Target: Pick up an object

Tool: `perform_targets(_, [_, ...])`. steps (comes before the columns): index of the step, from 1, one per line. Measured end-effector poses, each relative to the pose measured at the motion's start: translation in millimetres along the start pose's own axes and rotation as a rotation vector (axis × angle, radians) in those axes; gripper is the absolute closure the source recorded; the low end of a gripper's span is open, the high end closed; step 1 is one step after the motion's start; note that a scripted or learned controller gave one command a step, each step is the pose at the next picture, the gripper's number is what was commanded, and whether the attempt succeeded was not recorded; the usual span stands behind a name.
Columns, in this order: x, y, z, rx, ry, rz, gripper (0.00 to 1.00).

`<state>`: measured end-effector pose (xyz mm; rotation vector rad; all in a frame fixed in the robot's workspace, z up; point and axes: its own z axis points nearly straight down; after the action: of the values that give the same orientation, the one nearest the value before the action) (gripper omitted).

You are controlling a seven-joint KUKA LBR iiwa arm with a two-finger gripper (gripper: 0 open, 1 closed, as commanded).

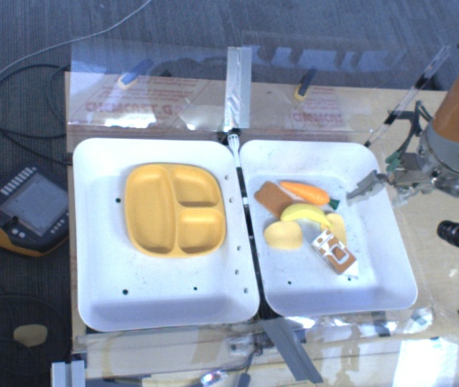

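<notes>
Hovering at the right bin's [390, 240] far right rim, the gripper [368, 185] — fingers unreadable — should come straight down on the carrot [306, 192], topmost of the pile mid-bin, clear of the banana [303, 214].

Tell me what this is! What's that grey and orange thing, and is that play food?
It's a robot arm, reaching in from the right. One camera looks down from above. At the arm's end is a gripper, a two-fingered hand, above the right bin. That bin has toy food: a carrot, a banana, a brown piece, a yellow lump and a small packet. The left bin holds a yellow tray. Nothing is in the gripper.
</notes>
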<state>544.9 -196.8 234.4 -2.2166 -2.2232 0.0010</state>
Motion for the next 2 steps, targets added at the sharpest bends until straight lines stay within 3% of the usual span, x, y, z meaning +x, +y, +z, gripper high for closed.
perform_targets(1, [9,48,124,-0.026,-0.009,-0.114,0.0])
perform_targets(2, [-3,77,146,-0.007,-0.007,-0.207,0.0])
